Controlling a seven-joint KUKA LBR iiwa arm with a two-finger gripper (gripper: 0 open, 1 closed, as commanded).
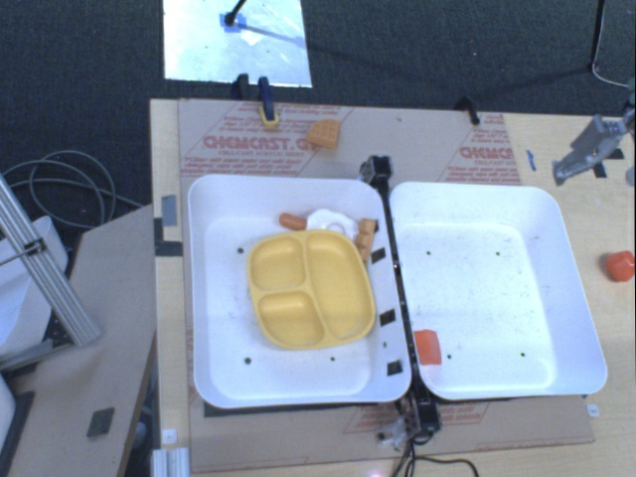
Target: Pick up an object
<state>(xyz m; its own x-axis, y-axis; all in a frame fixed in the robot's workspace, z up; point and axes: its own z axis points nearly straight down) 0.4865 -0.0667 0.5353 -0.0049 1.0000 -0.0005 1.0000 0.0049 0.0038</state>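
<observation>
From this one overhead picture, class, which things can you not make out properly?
- Tool: at the camera view's right edge, partly cut off; too small to read.
- White object in the left bin: the yellow divided tray covers its lower part.
- Orange item on the bench: cut by the right edge.

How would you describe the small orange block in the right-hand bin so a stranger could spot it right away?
Start at the right white bin of the two. Follow its left wall toward the near corner: the orange block sits there on the floor. It is the bin's one solid object, squarer and redder than the yellow divided tray next door.
</observation>
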